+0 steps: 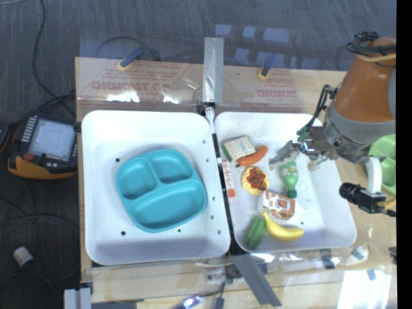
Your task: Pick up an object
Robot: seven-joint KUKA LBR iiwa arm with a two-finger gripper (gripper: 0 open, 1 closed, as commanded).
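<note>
Two white bins sit side by side on the tabletop (96, 89). The left bin (96, 127) carries a blue sectioned tray (161, 188).

Camera view: the right bin (335, 224) holds the candidate objects in a tight cluster: a checkered packet (239, 147), an orange sausage-shaped piece (253, 156), a round red-and-yellow item (255, 180), a green bottle (290, 177), a small printed carton (278, 205), a banana (283, 228) and a dark green vegetable (255, 231). The pincer (302, 153) hangs over the far right part of this bin, just beside the top of the green bottle, its grey fingers spread apart with nothing between them.

Risks noted:
- Crowding. The carton touches the banana, and the bottle lies near the carton; a descending finger would likely land on a neighbour and push it aside instead of enclosing one item.
- Shape. The bottle looks rounded and smooth, so it may roll or squirt out as the fingers close.
- Alignment. The pincer appears offset toward the bottle's cap, so a straight descent may close on air.
</note>
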